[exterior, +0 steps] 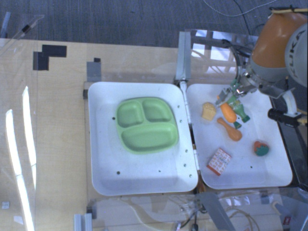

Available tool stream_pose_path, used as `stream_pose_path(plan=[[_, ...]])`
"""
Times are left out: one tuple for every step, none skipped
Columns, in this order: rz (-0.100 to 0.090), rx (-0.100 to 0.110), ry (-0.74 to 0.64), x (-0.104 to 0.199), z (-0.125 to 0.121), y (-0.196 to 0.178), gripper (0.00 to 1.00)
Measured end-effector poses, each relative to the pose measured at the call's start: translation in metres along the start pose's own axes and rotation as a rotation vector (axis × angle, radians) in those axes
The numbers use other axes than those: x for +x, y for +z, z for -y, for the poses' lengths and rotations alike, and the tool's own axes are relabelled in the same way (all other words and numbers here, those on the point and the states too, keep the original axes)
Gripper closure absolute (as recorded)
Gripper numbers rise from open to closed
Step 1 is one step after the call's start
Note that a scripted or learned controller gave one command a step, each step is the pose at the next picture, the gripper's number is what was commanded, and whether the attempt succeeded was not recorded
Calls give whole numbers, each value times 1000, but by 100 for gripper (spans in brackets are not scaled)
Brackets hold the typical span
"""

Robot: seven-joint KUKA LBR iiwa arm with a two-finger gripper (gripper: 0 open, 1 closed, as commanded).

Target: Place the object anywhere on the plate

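You see the two-finger gripper (pixel 230 94) low over the right bin's far side, its opening impossible to judge, with the orange carrot-shaped toy (pixel 227 113) just near-left of it, well right of the green three-compartment plastic plate (pixel 146 124).

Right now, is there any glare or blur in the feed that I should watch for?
Camera view: white glare streaks on the clear panel at the left; bright reflection behind the right bin; the gripper and small toys look soft; the green plate is evenly lit.
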State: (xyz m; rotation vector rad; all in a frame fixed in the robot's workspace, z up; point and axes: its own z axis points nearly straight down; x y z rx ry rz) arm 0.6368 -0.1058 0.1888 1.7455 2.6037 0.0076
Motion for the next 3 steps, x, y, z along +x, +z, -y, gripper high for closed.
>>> stream_pose_path(plan=[[-1,1,-167,88,-54,3,100],[-3,2,-365,150,-45,3,100],[-3,1,-365,149,-45,3,0]])
